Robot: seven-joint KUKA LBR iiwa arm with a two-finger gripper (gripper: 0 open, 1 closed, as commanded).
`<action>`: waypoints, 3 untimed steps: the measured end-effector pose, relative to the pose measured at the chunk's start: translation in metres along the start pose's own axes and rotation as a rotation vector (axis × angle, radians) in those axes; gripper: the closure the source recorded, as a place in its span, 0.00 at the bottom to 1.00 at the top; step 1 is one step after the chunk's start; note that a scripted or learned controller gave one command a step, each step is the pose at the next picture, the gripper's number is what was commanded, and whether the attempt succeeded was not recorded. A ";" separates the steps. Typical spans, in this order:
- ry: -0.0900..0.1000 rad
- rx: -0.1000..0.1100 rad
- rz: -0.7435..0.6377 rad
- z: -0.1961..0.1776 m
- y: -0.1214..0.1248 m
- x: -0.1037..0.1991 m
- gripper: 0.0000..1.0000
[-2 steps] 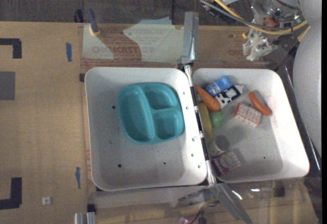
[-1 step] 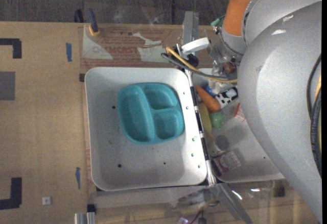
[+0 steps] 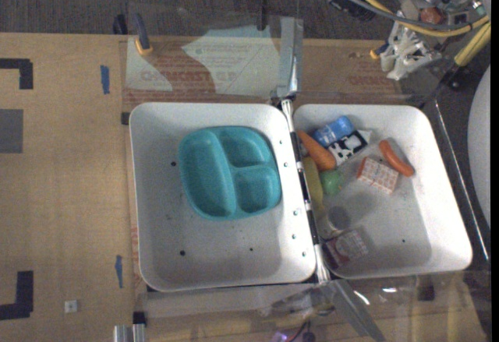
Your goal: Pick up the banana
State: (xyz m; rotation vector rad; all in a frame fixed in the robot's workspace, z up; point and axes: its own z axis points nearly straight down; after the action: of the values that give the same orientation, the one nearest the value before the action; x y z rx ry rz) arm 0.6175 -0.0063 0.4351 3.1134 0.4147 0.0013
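Since the banana (image 3: 312, 178) lies tight against the left wall of the right bin (image 3: 448, 200), beside the carrot (image 3: 317, 149), bring your end effector (image 3: 405, 48) down from above; whether it's apart or together, you cannot tell.

Banana (image 3: 312, 179) in right bin (image 3: 437, 177)

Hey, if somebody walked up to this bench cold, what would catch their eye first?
Probably the teal divided plate, lying alone in the left bin. Next, the bright clutter along the right bin's left side: the yellow banana against the wall, an orange carrot above it. The claw hangs beyond that bin's far edge.
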 end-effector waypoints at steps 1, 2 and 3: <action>-0.006 0.003 -0.190 0.001 -0.013 -0.019 1.00; -0.006 0.003 -0.213 0.134 -0.031 0.015 1.00; 0.002 0.001 0.029 0.012 0.000 0.043 1.00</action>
State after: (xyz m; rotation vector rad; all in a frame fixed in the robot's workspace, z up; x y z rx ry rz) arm 0.6588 0.0047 0.4230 3.1201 0.3691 0.0041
